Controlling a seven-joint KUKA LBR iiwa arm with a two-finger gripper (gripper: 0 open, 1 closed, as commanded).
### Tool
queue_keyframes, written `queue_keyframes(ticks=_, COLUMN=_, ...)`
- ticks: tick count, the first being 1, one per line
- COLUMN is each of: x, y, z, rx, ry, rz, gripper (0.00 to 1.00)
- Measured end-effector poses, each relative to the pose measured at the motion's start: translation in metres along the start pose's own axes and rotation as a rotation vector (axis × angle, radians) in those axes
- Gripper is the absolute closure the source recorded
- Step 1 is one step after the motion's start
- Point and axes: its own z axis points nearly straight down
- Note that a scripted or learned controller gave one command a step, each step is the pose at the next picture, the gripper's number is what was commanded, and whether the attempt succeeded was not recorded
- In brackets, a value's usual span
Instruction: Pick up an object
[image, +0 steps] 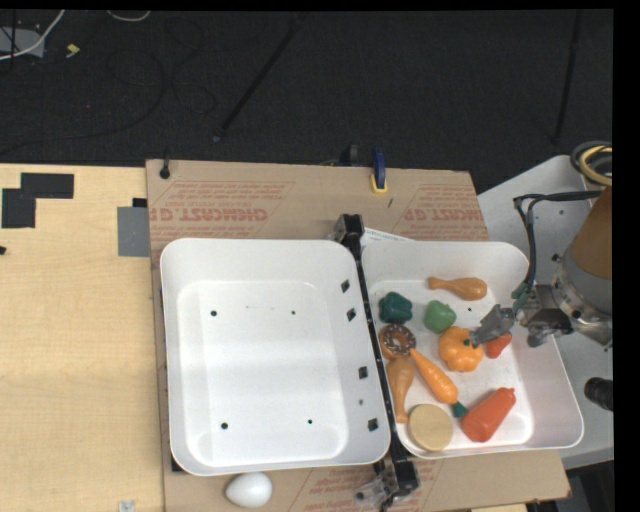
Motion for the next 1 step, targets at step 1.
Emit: queue_keyframes(ticks=1, x=0.0633, y=0.0231, z=0.1160, rx=-0.018, ry=-0.005, rz=0.001, gripper=0.00)
